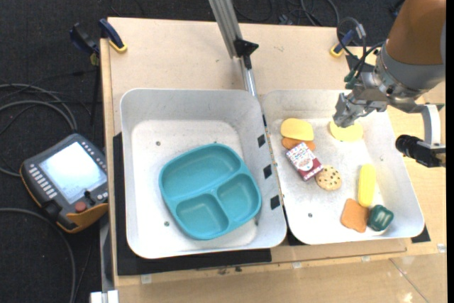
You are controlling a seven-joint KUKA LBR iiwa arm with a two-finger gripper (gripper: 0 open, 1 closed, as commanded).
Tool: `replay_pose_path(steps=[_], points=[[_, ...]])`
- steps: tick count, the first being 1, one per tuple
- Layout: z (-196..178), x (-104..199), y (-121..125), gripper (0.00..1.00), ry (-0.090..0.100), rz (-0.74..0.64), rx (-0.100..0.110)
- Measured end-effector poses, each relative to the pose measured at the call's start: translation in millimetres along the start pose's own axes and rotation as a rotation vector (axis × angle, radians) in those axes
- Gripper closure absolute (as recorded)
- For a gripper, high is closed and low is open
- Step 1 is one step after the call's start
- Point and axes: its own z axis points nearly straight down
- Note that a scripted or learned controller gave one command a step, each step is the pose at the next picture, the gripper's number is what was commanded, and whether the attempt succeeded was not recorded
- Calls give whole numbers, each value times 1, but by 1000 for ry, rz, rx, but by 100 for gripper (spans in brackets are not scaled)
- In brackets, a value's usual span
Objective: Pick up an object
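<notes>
My gripper (347,117) hangs low over the far side of the right bin (397,174), directly above a pale yellow round piece (346,132) that it partly hides. To its left lie a yellow bun-like piece (297,129) on an orange piece, then a small red-and-white carton (303,160) and a cookie (328,179). A yellow banana-like piece (367,184), an orange wedge (353,215) and a green pepper (380,218) lie toward the near right corner.
The left bin (142,117) holds a teal divided tray (210,191). A slanted metal pole (221,0) ends at the seam between the bins. Clamps sit at the bench's far corners, and a teach pendant (67,181) lies on the floor at left.
</notes>
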Motion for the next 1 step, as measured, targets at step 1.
replay_pose_path(steps=[1], points=[[-16, 0, 1, 100, 0, 1, 3]])
